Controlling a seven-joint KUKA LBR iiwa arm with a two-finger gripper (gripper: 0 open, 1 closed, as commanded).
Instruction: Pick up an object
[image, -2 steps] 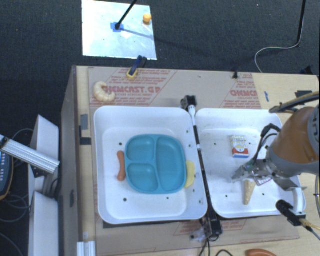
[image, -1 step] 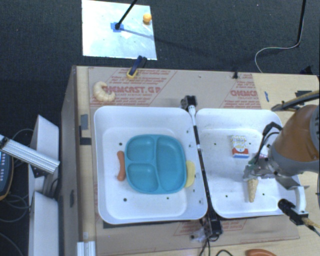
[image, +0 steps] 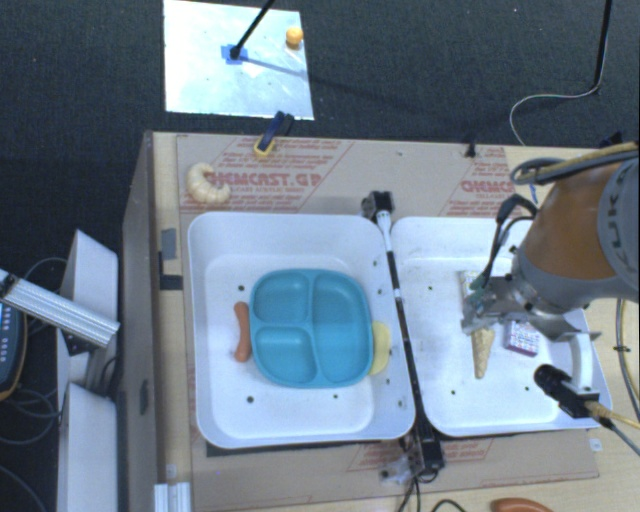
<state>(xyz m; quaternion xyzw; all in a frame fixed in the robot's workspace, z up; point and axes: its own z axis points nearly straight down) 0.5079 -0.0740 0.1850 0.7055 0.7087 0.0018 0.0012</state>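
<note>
In the right bin (image: 430, 300) my gripper (image: 478, 312) hangs low over a tan ice-cream cone (image: 482, 352) that lies pointing toward the front edge. The gripper sits at the cone's upper end. A small purple-and-white packet (image: 522, 340) lies just right of the cone, partly under the wrist. The left bin (image: 225, 400) bears a blue divided plate (image: 308, 327), an orange sausage (image: 241, 331) to its left and a yellow piece (image: 381, 347) at the plate's right rim.
A black divider strip (image: 398, 300) runs between the two bins. Behind the bins on the cardboard lie a pale curled object (image: 206, 183) and a yellow-and-blue tool (image: 272, 135). The arm's orange band (image: 575, 225) covers the right bin's far right.
</note>
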